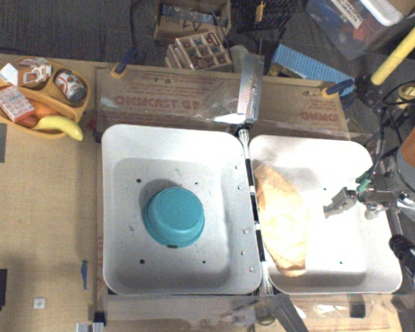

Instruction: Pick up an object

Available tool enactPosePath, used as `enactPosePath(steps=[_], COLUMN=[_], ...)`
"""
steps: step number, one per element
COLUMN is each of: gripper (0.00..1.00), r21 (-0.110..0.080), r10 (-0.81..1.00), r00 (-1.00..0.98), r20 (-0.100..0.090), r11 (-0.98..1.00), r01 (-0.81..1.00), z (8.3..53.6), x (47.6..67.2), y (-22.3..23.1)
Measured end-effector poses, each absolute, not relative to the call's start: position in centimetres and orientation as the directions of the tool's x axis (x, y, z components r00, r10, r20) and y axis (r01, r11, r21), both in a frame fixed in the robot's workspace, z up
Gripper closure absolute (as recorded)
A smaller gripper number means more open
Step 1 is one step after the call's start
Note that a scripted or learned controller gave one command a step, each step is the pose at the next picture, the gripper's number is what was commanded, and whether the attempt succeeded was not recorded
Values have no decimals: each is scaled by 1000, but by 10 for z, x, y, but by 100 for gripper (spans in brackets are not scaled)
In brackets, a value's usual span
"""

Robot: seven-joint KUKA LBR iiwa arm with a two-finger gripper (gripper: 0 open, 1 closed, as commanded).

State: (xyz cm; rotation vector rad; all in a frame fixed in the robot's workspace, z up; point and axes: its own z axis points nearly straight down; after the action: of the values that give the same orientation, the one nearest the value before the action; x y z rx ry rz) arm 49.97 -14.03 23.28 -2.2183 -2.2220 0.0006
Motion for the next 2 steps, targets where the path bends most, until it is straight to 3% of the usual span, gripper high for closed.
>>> enactPosePath(steps=[1,2], gripper=[0,0], r21=[2,3], r10=[997,998], r00=[71,57], r20=[-1,-2], r11=[-71,-57], r01=[997,998], z=[184,202], x=[576,563], y=[-88,-170])
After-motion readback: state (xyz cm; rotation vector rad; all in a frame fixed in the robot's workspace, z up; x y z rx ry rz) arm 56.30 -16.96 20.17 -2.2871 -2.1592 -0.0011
